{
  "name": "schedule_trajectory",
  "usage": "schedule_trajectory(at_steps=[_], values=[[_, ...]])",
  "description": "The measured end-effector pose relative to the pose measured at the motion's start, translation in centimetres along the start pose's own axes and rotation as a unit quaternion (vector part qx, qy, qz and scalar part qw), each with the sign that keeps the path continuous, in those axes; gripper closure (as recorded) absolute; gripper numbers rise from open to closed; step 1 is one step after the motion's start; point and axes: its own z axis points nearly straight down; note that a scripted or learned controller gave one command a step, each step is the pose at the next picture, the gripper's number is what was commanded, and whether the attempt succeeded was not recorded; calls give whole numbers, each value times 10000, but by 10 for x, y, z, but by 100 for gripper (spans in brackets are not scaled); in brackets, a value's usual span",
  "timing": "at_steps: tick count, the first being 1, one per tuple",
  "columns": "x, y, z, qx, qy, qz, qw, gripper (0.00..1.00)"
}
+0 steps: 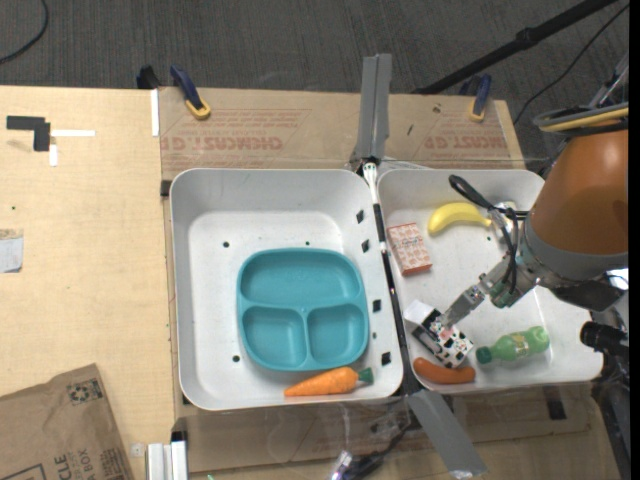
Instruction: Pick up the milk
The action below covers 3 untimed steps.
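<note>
The hand is low in the right bin, at the end of the grey arm that comes in from the right. Its tips sit right at the milk, a small black-and-white patterned carton lying near the bin's front left corner. Whether the hand is clenched on the carton or released cannot be told, since the dark parts of both blur together.

Just in front of the hand, touching or nearly touching the milk, lies a reddish sausage-like item. To the hand's right is a green bottle on its side. Behind the hand lies a small red-and-white box, and further back a banana.

To the hand's left, in the left bin, a teal divided plate rests with a carrot just in front of it. Both bins stand on the surface.
</note>
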Motion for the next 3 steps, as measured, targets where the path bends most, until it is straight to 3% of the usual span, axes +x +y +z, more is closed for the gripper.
schedule_trajectory(at_steps=[1,2,3], values=[[2,1,0,7,6,-461,9989,0],[-25,-13,79,-40,-20,-572,9984,0],[-32,-12,87,-99,-9,-1286,9917,0]])
